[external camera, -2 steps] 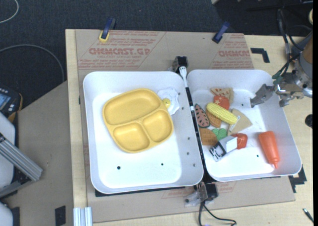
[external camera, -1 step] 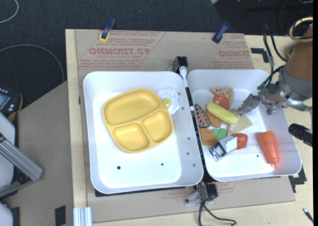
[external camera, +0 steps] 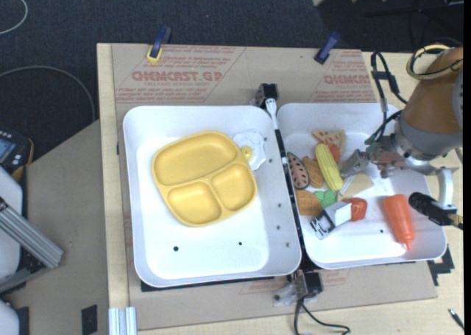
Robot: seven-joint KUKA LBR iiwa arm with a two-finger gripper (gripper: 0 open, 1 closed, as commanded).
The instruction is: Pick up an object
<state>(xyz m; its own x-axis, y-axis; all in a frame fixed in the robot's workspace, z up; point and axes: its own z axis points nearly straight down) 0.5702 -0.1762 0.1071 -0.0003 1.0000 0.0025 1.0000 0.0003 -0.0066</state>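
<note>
Camera view looks down at a slant on our worktop (external camera: 221,68), a brown board with red lettering, which carries two shallow white bins side by side.

We see the left bin (external camera: 147,252) holding a yellow divided plate (external camera: 202,177) with three compartments, lying flat near the bin's middle. Just beside the plate's upper right edge lies a toy fried egg (external camera: 248,146), white with a yellow yolk, touching or nearly touching the plate.

We see the right bin (external camera: 353,249) holding a cluster of toy foods. A corn cob (external camera: 328,166) lies near the bin's middle, with a slice of pizza or toast (external camera: 328,138) above it and a watermelon slice (external camera: 298,171) to its left, close to the bin's left wall. Below these sit a green piece (external camera: 326,198), a red piece (external camera: 358,209) and a small grey and white box (external camera: 333,217). An orange carrot (external camera: 399,221) lies apart from the cluster, toward the bin's lower right.

Our arm (external camera: 434,105) reaches in from the right, over the right bin's upper right part. Its jaws (external camera: 362,164) sit low, just right of the corn cob and above a pale yellow wedge (external camera: 356,186). We cannot tell whether the jaws are open or closed, nor whether anything lies between them.
</note>
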